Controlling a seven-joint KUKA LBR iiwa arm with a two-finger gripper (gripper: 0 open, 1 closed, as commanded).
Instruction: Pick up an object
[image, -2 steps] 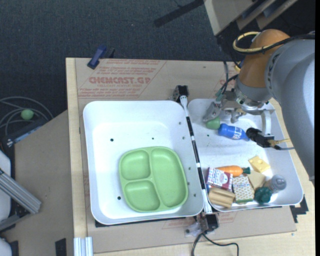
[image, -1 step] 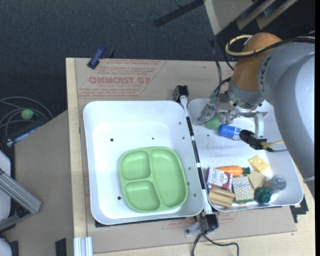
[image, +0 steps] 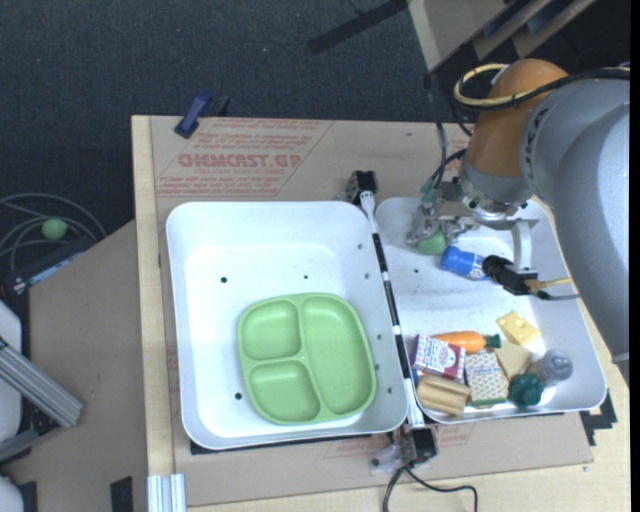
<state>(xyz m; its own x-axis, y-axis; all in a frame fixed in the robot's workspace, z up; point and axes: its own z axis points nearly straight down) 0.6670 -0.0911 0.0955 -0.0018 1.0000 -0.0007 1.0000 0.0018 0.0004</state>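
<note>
The left bin (image: 215, 250) holds a green divided plate (image: 305, 355), which lies flat in the near half with its three compartments facing up. The right bin (image: 440, 300) sits just beside it, their rims meeting along the middle.

In the far left corner of the right bin, the gripper (image: 432, 224) hangs low over the floor, with the grey arm and its orange band rising behind it to the right. How wide the gripper stands cannot be told from this angle, nor whether it has hold of anything. A small green object (image: 432, 243) lies directly at the gripper's tip, on its near side, touching it or nearly so. Just to the right of that, a blue cylinder (image: 461, 261) lies on its side on the bin floor, close to the gripper but apart from it.

Well apart from the gripper, along the near edge of the right bin, there is a cluster: a red-and-white packet (image: 437, 355), an orange carrot (image: 460, 341), a tan roll (image: 443, 395), a patterned box (image: 487, 380), a yellow cheese wedge (image: 517, 327), a teal object (image: 527, 392) and a grey object (image: 556, 367).
</note>
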